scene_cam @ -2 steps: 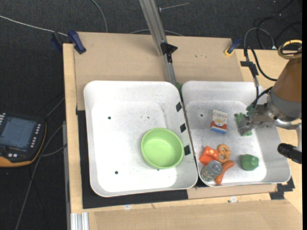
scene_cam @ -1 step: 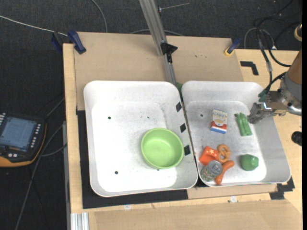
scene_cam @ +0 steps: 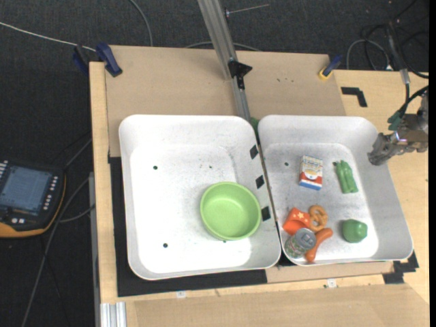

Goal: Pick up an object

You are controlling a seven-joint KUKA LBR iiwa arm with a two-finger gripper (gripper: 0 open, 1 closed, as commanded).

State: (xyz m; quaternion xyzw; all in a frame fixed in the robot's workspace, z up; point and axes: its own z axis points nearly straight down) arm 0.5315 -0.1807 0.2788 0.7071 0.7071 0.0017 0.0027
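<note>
Gripper [scene_cam: 379, 150] is seen at the right bin's [scene_cam: 381, 182] upper right rim, at the view's right edge. Nothing is seen between its tips; released or clenched cannot be told.

Right bin contents:
- small box [scene_cam: 311, 172], white, red and blue, lying near the centre
- green bottle [scene_cam: 346, 176] just right of the box, apart from it
- green round item [scene_cam: 353, 231] lower right
- a touching cluster at the lower left corner: orange piece [scene_cam: 296, 219], pretzel [scene_cam: 317, 216], grey round lid [scene_cam: 301, 240], orange carrot-like piece [scene_cam: 318, 240]

None of these is touched by the gripper; the bottle is nearest to it.

Left bin [scene_cam: 146, 182]: green bowl [scene_cam: 230, 211] is set upright at its lower right, near the divide between the bins.

Both bins are carried on the worktop [scene_cam: 170, 80], side by side, touching. A handheld pendant [scene_cam: 27, 197] is seen on the floor at far left.
</note>
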